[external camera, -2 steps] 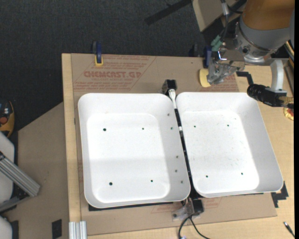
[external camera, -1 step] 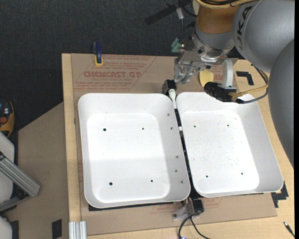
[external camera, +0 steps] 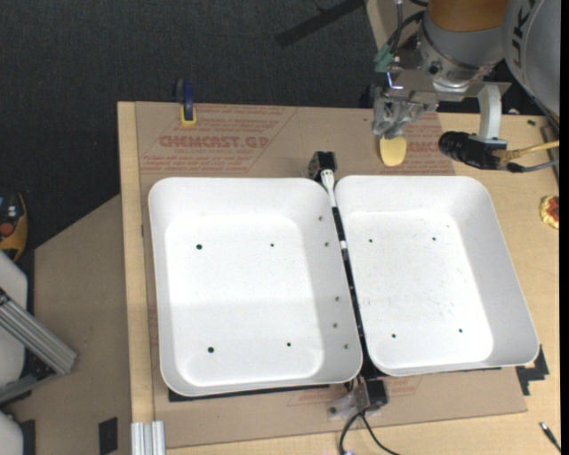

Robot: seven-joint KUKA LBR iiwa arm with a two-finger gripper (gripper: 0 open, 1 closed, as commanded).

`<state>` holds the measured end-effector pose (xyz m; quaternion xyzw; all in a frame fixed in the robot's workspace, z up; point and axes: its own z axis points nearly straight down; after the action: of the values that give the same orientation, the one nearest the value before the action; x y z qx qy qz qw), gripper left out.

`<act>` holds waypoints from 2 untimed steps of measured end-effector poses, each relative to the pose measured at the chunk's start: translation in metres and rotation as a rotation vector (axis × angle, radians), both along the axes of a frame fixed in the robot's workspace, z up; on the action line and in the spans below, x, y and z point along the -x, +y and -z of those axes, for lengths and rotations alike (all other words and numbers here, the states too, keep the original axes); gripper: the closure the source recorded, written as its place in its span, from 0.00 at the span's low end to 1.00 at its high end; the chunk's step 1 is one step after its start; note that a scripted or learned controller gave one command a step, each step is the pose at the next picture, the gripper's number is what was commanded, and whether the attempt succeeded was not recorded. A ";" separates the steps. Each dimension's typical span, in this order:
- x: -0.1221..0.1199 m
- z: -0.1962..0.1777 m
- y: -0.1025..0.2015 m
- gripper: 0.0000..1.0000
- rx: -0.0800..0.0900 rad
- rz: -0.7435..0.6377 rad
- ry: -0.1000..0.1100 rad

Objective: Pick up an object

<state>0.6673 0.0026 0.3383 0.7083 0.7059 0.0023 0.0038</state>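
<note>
The gripper hangs beyond the far rim of the right bin, its fingers clamped on a small yellow object (standing roughly upright) protruding directly below them.

The arm gets chopped off by the top edge, so you only see its orange band and wrist. The gripper is small and dark up by the bench's far edge, above the right bin, and its fingertips sit over the top of a pale yellow object; can't tell what it is, or whether it's actually pinched.
</note>
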 end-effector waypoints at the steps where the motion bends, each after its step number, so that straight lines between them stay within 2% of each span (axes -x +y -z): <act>1: 0.002 0.092 0.072 1.00 -0.004 -0.009 0.018; 2: 0.000 0.039 0.047 1.00 -0.001 -0.002 0.001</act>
<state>0.6672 0.0492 0.2988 0.7076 0.7066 0.0023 0.0029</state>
